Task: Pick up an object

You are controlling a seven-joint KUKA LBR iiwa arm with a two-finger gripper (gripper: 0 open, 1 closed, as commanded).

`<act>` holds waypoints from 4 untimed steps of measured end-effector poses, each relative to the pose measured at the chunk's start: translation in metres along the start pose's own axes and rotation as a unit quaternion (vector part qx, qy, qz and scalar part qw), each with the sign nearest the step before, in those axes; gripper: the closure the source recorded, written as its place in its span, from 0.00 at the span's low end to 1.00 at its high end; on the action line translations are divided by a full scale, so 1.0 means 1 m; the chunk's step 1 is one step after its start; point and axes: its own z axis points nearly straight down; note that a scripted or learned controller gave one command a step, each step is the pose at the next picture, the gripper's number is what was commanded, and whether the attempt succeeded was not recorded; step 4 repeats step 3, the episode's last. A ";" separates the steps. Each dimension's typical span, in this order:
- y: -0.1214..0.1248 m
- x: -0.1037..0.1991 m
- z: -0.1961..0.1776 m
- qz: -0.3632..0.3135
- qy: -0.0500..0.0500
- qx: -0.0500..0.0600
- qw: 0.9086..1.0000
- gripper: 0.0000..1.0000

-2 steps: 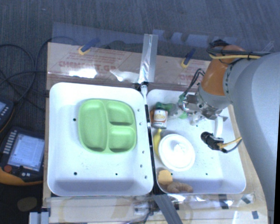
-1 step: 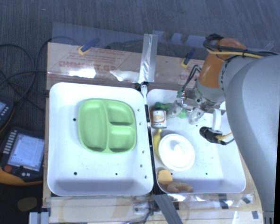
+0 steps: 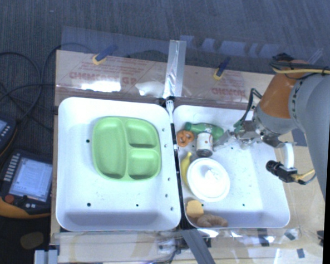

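Two white bins side by side. Left bin (image 3: 65,206) holds a green divided tray (image 3: 126,147). Right bin (image 3: 261,201) holds a white bowl (image 3: 208,179), green object (image 3: 201,128), small can (image 3: 204,143), banana (image 3: 185,164), orange item (image 3: 184,137). Gripper (image 3: 230,136) sits low near the green object; nothing visibly between the fingers, their state cannot be told. Judged: pick not yet made, all objects down.

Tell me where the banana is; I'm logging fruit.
The banana lies in the right bin, against its left wall, between the white bowl and the divider.
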 end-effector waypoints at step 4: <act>0.005 0.071 0.000 0.205 0.002 0.000 0.979 0.00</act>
